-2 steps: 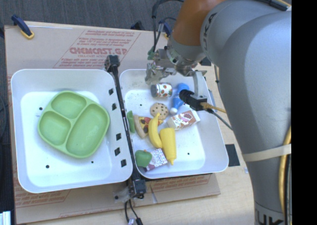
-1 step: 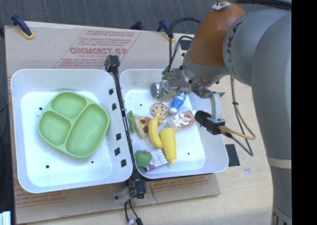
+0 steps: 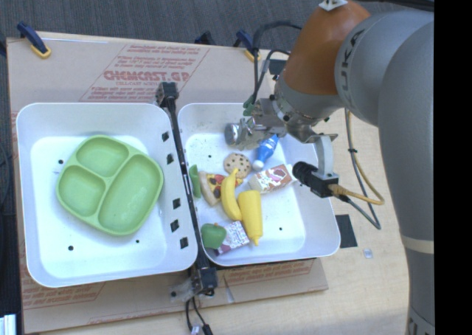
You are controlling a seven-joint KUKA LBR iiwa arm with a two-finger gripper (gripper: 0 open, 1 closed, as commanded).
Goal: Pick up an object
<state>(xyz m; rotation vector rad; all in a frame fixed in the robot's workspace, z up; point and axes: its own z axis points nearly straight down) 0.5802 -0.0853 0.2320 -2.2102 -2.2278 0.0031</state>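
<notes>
My gripper [image 3: 256, 124] hangs low over the far part of the right bin [image 3: 318, 232], under the orange-banded wrist. A small silver can [image 3: 234, 133] lies just left of it. A blue bottle [image 3: 265, 149] lies right below it, partly covered by the wrist. Nearer the front lie a cookie [image 3: 237, 163], a banana [image 3: 230, 195], a yellow pepper-like piece [image 3: 251, 215], a pizza slice [image 3: 211, 186], a red-and-white packet [image 3: 273, 178] and a green toy [image 3: 212, 235]. I see nothing held in the gripper.
The left bin [image 3: 37, 252] holds a green divided plate [image 3: 110, 184]. A black divider with clips [image 3: 177, 171] runs between the bins. A black connector with a yellow cable [image 3: 316, 178] hangs over the right bin's right side. Cardboard [image 3: 147, 68] lies beyond the bins.
</notes>
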